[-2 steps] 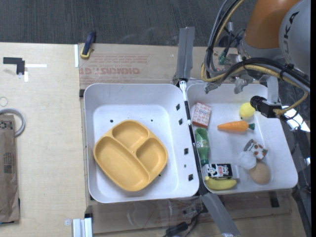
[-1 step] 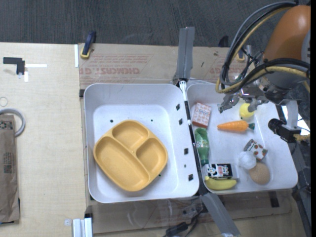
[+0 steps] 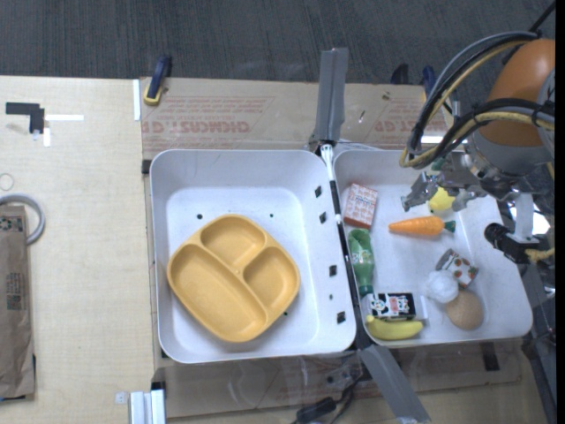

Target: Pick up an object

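Camera view: the left bin (image 3: pixel 177 237) holds a yellow tray (image 3: pixel 233 276). In the right bin (image 3: pixel 521 321) lie a banana (image 3: pixel 395 329), a carrot (image 3: pixel 417 227), a green packet (image 3: pixel 360 259), a brown egg (image 3: pixel 465 310) and a small box (image 3: pixel 359 205). The gripper (image 3: pixel 439 197) hangs at the bin's far side, its fingers closed on a yellow thing (image 3: pixel 440 202), just above the carrot.

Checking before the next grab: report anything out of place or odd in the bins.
Nothing looks spilled or damaged. The yellow divided plate lies flat in the left bin. The carrot, banana and the rest lie loose in the right bin.
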Motion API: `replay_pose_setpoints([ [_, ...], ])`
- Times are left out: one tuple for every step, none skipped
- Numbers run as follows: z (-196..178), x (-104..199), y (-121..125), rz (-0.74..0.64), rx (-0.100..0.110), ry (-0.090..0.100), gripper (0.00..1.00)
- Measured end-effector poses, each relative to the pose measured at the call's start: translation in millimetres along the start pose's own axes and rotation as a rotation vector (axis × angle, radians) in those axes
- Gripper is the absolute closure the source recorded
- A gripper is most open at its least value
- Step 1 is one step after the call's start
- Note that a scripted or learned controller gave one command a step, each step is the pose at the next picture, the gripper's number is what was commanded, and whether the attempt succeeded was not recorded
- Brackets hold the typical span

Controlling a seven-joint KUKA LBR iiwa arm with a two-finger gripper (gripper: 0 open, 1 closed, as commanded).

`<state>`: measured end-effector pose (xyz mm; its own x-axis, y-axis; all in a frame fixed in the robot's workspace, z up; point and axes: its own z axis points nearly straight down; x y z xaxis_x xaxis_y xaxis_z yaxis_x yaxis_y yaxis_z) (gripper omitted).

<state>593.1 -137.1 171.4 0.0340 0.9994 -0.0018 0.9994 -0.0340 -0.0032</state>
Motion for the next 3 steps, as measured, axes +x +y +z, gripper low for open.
replay_pose_setpoints([
  [79.9, -56.1, 9.5, 0.039, -0.003, 0.0, 0.0],
  [70.5, -57.2, 9.7, 0.041, -0.004, -0.002, 1.0],
  [-45.5, -43.8, -42.2, 0.294, 0.0, 0.0, 1.0],
])
